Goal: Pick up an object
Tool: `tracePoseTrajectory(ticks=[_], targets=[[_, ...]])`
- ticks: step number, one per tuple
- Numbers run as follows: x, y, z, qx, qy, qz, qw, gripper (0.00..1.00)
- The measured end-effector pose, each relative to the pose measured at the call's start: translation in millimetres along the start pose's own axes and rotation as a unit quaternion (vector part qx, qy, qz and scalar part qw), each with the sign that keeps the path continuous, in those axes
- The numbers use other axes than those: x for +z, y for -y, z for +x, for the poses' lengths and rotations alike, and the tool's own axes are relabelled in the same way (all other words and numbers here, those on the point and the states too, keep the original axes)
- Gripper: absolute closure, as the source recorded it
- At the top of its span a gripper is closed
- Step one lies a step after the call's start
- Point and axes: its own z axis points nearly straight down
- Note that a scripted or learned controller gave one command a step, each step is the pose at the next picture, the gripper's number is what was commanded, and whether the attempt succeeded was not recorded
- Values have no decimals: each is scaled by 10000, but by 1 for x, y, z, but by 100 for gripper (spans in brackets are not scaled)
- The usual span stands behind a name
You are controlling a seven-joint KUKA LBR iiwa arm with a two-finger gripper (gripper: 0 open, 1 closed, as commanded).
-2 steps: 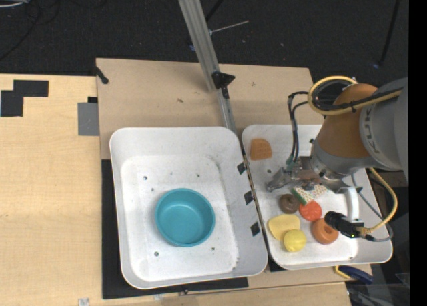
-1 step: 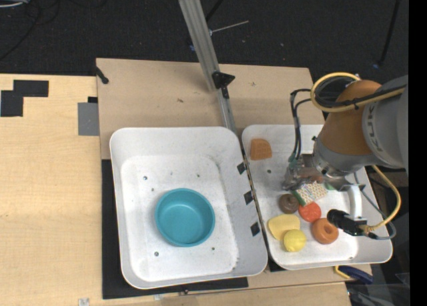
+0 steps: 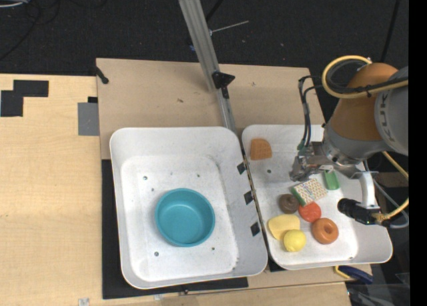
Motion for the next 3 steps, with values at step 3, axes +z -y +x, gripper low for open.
tracePoseTrajectory(ticks=[3], targets=[[-94,2,50,-19,-7,20,10000,100]])
